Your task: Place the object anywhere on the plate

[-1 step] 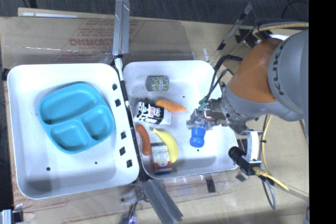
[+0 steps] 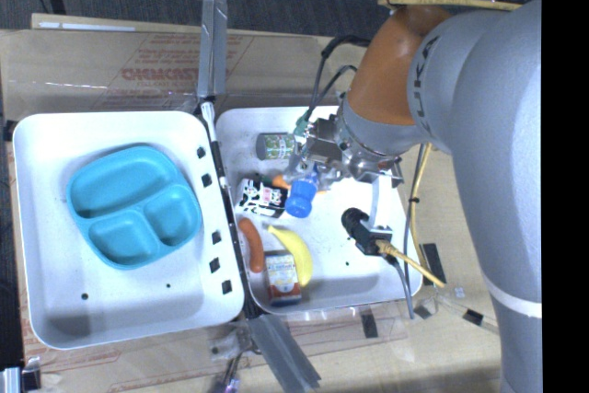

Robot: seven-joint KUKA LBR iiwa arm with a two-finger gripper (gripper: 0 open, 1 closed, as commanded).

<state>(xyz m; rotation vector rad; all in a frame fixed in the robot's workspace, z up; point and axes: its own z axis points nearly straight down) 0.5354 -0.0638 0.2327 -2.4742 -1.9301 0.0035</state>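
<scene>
A blue three-compartment plate (image 2: 133,202) lies in the left white bin (image 2: 55,308). My gripper (image 2: 308,172) is low over the right bin (image 2: 391,276), near its middle. A small blue bottle-like object (image 2: 301,199) sits directly under the gripper tip, touching or very close to it. The gripper body hides where they meet. Just left of it lie a black-and-white patterned item (image 2: 259,196) and a small orange piece (image 2: 281,182).
The right bin also holds a greenish can (image 2: 274,144) at the back, a red sausage (image 2: 251,244), a banana (image 2: 294,253) and a brown packet (image 2: 283,279) at the front. A divider wall (image 2: 216,198) separates the two bins.
</scene>
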